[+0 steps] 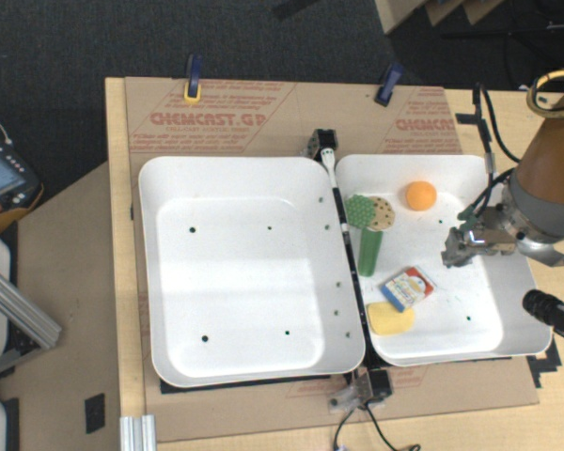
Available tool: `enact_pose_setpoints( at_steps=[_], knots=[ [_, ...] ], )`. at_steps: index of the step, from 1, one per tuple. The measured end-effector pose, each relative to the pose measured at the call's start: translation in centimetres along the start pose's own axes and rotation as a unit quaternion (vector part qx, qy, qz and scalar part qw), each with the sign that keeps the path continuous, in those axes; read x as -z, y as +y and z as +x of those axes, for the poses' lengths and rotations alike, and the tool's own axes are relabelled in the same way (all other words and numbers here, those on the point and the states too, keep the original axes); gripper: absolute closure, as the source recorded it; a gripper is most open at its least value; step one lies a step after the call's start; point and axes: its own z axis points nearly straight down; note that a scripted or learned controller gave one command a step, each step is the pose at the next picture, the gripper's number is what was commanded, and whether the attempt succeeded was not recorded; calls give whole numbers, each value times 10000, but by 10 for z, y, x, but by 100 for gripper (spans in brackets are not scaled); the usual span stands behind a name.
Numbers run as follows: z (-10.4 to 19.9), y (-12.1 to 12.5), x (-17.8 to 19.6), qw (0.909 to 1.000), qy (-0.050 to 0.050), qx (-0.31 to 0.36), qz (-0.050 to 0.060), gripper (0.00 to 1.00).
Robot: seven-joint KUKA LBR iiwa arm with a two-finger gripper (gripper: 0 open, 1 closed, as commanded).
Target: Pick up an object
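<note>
- Camera view: your gripper [458, 247] hangs over the right bin [479, 332], near the middle of its right edge. You cannot tell from here how wide it stands, and nothing shows in its grasp.
- The orange ball [420, 195] lies nearest, toward the bin's far edge and a little left of the gripper.
- The packet [409, 287] sits toward the near edge, left of the gripper, touching the yellow piece [392, 319] by the near-left corner.
- The green brush [368, 231] lies along the left edge, its long axis running far to near.
- Judged from this, your shortest move is a small shift to the ball.
- The left bin [160, 280] sits beside it.
</note>
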Motion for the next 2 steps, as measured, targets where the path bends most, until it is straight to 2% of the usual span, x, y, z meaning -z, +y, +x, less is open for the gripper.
enact_pose_setpoints(
  at_steps=[1,2],
  knots=[
    [71,9,46,10000,-5,28,-53,100],
    [147,37,84,10000,1,35,-56,100]
  ],
)
